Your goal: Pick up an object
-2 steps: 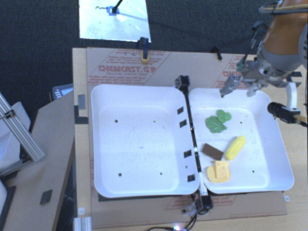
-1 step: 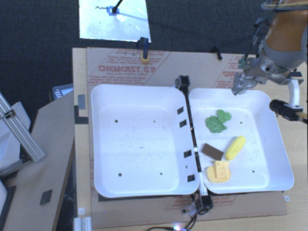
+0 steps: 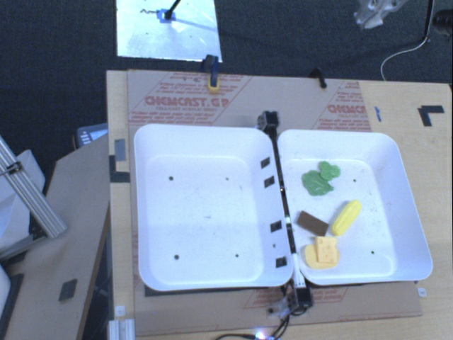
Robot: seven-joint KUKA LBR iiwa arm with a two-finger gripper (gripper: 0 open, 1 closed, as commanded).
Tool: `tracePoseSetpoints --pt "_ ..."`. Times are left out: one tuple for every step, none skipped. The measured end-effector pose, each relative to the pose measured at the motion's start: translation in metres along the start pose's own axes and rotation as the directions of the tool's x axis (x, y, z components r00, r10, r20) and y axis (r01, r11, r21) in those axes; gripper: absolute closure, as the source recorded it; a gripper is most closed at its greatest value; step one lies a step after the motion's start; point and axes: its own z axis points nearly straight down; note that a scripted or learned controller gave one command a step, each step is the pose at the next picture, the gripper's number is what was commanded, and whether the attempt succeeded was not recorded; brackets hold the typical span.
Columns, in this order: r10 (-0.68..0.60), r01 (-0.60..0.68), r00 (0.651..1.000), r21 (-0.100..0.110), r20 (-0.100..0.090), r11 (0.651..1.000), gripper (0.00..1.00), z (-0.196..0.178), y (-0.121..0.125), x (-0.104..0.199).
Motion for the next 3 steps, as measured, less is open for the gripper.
tracePoseSetpoints --pt "0.006 -0.006 1.000 0.038 -0.001 0.999 1.00 0.189 -0.053 0.025" --pt "0.004 -0.004 1.000 0.012 0.000 1.000 1.00 0.142 -0.001 0.038" --pt "0.009 -0.009 1.000 0.003 0.001 1.000 1.00 0.008 -0.001 0.019"
